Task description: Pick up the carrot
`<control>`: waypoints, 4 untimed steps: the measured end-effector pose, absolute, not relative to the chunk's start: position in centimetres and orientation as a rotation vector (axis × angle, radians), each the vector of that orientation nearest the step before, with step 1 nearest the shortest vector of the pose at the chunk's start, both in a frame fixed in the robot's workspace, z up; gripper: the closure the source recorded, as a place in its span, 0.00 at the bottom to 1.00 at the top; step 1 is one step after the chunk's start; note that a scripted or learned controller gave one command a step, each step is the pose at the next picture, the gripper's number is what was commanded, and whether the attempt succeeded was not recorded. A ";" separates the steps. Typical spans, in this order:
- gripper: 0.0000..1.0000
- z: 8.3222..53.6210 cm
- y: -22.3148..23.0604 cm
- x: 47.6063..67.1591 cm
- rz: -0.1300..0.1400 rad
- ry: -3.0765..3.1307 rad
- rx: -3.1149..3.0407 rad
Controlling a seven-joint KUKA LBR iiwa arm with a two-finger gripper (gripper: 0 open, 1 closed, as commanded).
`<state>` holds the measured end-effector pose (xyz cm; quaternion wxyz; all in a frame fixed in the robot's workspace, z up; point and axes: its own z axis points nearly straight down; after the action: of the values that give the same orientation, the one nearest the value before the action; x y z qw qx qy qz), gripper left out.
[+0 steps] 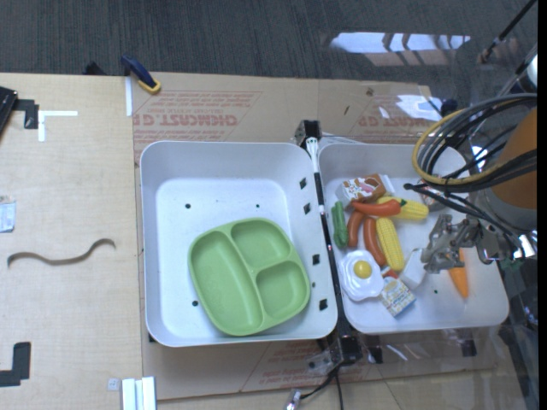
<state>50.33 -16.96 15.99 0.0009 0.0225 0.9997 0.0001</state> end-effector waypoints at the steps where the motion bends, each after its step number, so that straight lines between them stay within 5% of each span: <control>1: 1.00 9.2 -22.2 50.1 0.001 3.114 -0.400; 2: 0.00 9.2 -22.2 50.1 0.000 3.114 -0.401; 3: 1.00 10.1 -22.1 50.3 -0.001 3.110 -0.402; 4: 0.00 10.1 -22.1 50.3 -0.001 3.110 -0.402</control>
<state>50.32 -22.10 10.11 0.0030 -0.1283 0.9917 -0.0004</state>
